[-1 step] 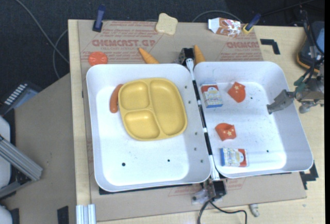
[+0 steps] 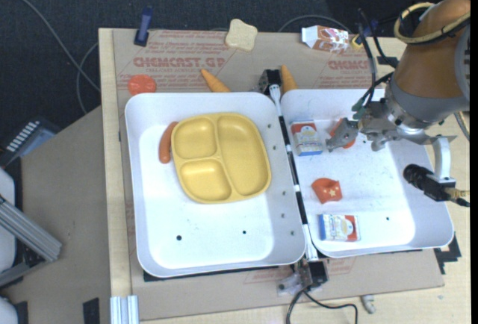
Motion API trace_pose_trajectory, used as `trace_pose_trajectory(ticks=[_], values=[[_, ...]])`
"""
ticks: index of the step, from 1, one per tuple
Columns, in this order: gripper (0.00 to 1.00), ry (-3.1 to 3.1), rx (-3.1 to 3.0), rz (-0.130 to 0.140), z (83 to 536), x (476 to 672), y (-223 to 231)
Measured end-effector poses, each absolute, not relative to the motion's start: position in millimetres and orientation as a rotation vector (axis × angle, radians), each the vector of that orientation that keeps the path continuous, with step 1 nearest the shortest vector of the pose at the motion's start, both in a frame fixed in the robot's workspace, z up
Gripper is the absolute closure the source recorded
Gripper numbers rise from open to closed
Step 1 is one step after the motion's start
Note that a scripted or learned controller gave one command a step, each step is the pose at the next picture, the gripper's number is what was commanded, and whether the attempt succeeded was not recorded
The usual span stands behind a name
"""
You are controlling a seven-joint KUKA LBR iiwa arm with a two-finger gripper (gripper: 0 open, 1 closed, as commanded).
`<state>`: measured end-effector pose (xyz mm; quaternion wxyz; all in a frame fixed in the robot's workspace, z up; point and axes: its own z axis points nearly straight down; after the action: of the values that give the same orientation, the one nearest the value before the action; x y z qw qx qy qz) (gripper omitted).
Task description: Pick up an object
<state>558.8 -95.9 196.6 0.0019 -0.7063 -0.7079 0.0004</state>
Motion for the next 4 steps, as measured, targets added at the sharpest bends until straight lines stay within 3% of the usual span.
trace_pose_trajectory(ticks=[1, 2, 3, 4], values=[[0.00, -2.229, -2.228, -0.007, 89, 643.3, -121], [1.00, -2.230, -2.229, -0.010, 99, 644.1, -120], [1.00, -2.223, -2.220, -0.002, 185, 597.1, -46], [0.00, -2.222, -2.220, 0.000, 185, 596.6, -47]])
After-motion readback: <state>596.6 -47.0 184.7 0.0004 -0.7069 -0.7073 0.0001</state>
